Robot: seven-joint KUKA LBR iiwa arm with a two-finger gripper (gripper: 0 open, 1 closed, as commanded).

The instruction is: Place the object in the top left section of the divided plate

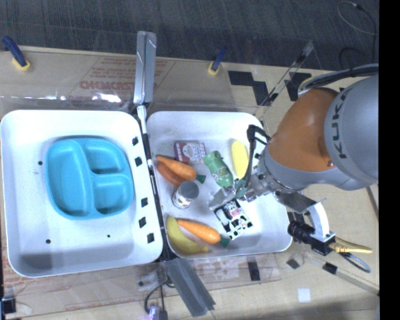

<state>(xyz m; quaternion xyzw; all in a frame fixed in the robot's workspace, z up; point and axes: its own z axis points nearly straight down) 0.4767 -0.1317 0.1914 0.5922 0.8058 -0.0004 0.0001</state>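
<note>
The gripper hangs low in the right bin, just right of the green bottle; its opening cannot be judged. The blue divided plate sits in the left bin on the worktop.

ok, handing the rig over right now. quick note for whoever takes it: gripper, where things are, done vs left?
Gripper: down in the right bin, low among the items near the green bottle; whether it is open or shut cannot be told, and nothing is visibly held.
Divided plate: blue, in the left bin, all sections bare.
Right bin also holds two carrots, a banana, a yellow fruit under the lower carrot, a small can, a red packet and a black-and-white card.
Done: nothing placed yet.
Left: secure an object, carry it across, set it in the plate's top left section.
</note>
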